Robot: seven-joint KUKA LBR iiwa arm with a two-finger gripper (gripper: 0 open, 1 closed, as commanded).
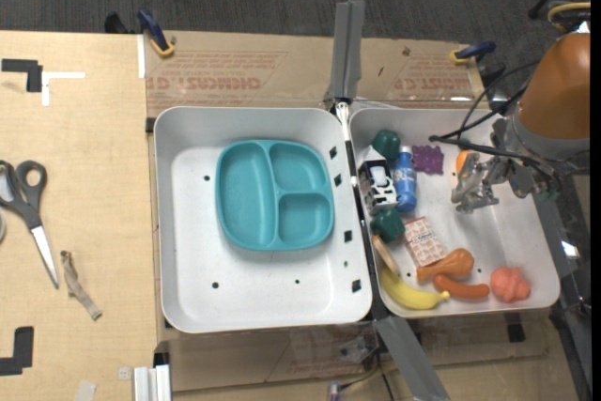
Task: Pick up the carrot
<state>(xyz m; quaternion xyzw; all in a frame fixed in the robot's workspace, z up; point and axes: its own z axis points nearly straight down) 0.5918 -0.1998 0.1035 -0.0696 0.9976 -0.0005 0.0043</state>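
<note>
- Camera view shows the carrot, a slim orange toy with a tapered tip (pixel 462 288), lying flat on the floor of the right white bin (pixel 526 230), near its front wall.
- Touching or just beside it, towards the back, lies a tan-orange toy drumstick (pixel 445 264); a pink-orange rounded toy (pixel 510 284) sits just to its right, and a yellow plastic banana (pixel 411 296) curves just to its left.
- Further back in the same bin are a small red-and-white patterned packet (pixel 423 240), a blue bottle (pixel 405 180), a black-and-white printed box (pixel 377 183), two dark green rounded pieces (pixel 386 144) and a purple toy (pixel 429 159).
- The gripper (pixel 476 188) hangs over the right middle of that bin, well apart from the carrot and further back; I cannot tell how far its fingers are spread, nor whether anything is between them, because the metal parts and cables blur together.
- A small orange patch (pixel 463 162) shows by the gripper; what it is cannot be made out.
- The left white bin (pixel 178 230) holds a teal divided plate (pixel 275 194); scissors (pixel 28 202) lie on the wooden table (pixel 75 136) at the far left.
- Judged from this, the task is at its start: the carrot is untouched, and reaching, closing and lifting remain. The crowding neighbours could make a clean grasp awkward.
</note>
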